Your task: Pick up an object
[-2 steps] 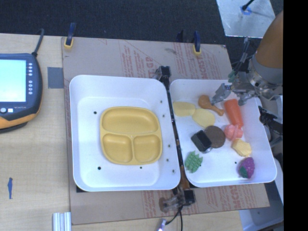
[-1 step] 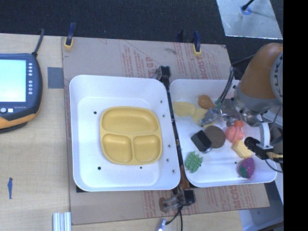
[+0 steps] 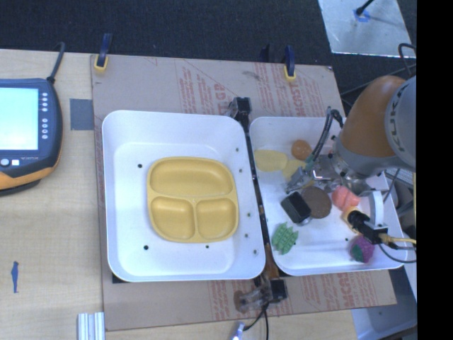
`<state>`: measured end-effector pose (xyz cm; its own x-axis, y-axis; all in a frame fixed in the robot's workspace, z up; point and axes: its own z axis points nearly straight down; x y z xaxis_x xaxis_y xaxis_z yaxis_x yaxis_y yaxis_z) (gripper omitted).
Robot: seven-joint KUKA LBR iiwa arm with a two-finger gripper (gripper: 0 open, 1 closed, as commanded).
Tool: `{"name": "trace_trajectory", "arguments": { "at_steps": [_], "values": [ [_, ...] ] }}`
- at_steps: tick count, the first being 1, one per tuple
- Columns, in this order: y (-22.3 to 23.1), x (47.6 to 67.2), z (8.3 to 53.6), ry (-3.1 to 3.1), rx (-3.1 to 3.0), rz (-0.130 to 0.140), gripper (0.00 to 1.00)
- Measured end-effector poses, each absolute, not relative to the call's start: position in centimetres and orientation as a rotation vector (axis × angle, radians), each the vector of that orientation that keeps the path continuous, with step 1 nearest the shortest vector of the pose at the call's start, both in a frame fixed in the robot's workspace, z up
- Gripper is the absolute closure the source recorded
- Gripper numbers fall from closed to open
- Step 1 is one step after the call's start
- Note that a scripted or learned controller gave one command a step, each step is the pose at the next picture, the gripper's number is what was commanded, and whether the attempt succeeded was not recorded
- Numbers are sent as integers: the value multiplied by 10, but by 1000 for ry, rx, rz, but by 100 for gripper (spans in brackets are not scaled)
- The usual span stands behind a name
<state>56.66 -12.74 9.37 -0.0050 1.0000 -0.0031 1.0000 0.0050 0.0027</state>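
My gripper [image 3: 304, 179] hangs low over the middle of the right bin [image 3: 318, 259], with the grey arm and its orange band reaching in from the right. Just below it lie a black block [image 3: 296, 207] and a brown round piece [image 3: 318, 204], side by side. A pale yellow item [image 3: 270, 160] and a small orange ball [image 3: 301, 149] lie toward the bin's far side. A pink item [image 3: 345, 197] rests right of the brown piece. A green toy [image 3: 284, 238] and a purple berry-like toy [image 3: 362, 248] sit near the front wall.
The left bin [image 3: 120, 190] holds a yellow divided plate [image 3: 192, 198]. A handheld pendant with a screen [image 3: 25, 133] lies on the bench at far left. Clamps hold the cardboard sheet under both bins.
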Motion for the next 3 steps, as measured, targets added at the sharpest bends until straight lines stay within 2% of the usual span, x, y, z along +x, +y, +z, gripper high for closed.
{"name": "trace_trajectory", "arguments": {
  "at_steps": [1, 2, 3],
  "values": [
    [-133, 599, 92, 2227, 2219, -2, 0],
    [-134, 599, 102, 2229, 2217, -4, 100],
    [-134, 599, 102, 2230, 2217, -4, 0]
  ]
}}
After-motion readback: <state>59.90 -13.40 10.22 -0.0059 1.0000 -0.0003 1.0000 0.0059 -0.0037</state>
